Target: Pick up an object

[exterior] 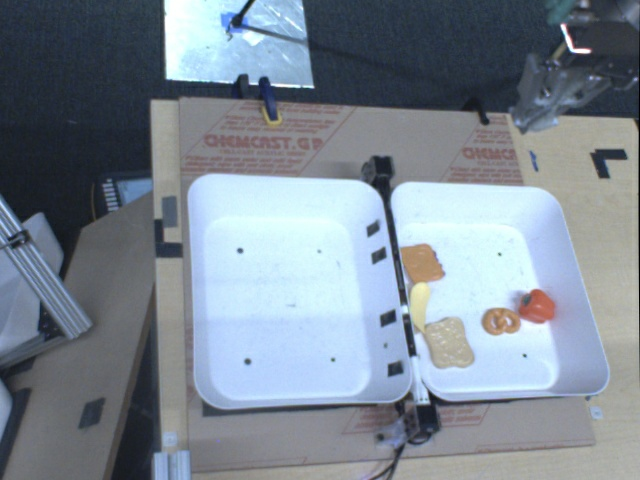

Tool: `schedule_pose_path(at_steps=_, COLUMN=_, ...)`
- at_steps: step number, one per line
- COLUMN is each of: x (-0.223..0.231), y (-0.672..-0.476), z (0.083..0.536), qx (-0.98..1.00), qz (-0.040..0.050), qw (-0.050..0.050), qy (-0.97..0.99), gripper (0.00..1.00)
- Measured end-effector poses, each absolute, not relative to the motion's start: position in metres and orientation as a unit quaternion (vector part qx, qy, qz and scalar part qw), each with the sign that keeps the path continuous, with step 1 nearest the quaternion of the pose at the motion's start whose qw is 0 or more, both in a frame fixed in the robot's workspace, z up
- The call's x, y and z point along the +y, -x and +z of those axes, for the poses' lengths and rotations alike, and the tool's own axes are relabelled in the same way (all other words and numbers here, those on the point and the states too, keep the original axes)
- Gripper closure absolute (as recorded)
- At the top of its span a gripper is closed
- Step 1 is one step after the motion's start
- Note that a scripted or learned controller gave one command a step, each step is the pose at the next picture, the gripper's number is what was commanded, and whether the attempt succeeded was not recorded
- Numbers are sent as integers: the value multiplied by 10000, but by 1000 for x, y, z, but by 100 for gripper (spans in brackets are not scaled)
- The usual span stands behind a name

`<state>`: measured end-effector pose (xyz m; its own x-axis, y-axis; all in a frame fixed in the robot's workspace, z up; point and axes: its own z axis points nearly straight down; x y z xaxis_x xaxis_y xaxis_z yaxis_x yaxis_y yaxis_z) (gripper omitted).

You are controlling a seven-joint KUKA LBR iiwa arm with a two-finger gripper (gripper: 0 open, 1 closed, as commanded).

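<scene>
We see the left bin [280,288], then the right bin [560,268], which holds toast [422,263], a banana [419,304] at its 9 o'clock edge, a cracker [449,342], a pretzel [500,321] and a tomato [537,306]. The gripper [548,93] hangs at 1 o'clock beyond the bins, well apart from them; we cannot tell its grip.

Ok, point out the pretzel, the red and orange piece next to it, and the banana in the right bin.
pretzel [501,321], camera view, on its middle twist.
red and orange piece [538,306], camera view, on its red body.
banana [419,303], camera view, on the middle of its yellow length.
</scene>
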<state>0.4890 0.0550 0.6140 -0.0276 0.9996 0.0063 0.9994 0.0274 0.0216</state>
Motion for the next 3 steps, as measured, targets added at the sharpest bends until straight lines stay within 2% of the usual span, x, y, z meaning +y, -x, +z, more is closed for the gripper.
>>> schedule_pose_path(at_steps=3, x=55, y=-490, z=648, qx=7192, qz=139, qw=74, qy=-6947, gripper=100)
